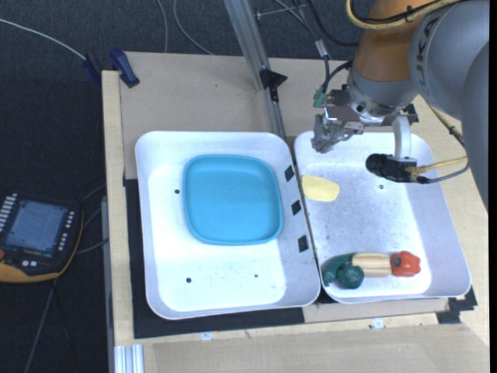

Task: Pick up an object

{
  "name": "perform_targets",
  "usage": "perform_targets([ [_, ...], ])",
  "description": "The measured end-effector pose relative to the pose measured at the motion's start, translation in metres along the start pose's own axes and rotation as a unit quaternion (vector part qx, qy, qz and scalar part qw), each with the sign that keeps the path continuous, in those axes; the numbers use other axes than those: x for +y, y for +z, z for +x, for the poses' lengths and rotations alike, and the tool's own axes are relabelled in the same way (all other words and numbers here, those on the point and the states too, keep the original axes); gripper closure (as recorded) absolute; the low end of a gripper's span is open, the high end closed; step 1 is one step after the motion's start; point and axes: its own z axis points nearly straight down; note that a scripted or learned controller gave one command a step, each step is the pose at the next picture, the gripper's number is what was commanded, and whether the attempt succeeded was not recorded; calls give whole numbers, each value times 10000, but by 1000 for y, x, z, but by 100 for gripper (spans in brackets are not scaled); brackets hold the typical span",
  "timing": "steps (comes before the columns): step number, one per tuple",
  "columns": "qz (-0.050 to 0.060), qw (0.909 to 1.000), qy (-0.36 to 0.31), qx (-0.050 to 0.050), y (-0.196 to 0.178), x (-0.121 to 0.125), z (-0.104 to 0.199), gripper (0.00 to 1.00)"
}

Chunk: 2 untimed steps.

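Note:
My gripper [324, 141] hangs over the far left corner of the right bin [435, 208], raised above the bin floor. A pale yellow flat object [321, 188] lies on the floor just in front of it, near the bin's left wall. At the near edge of the same bin lie a dark green lump [343, 273], a tan cylinder [371, 264] and a red piece [404, 263] in a row. Nothing shows between the gripper's tips.
A blue square plate [233, 199] sits in the left bin [159, 270]. A black cylindrical part [388, 166] on the arm hangs over the right bin's far side. A metal pole [252, 45] slants up behind the bins. A handheld controller [35, 231] lies off the bench at left.

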Motion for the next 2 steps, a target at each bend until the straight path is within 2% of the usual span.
perform_targets([
  [1, -6, 10000, -6, 2, -5, -2, 63, 100],
  [2, 1, 10000, 1, -1, 2, -5, 112, 100],
])
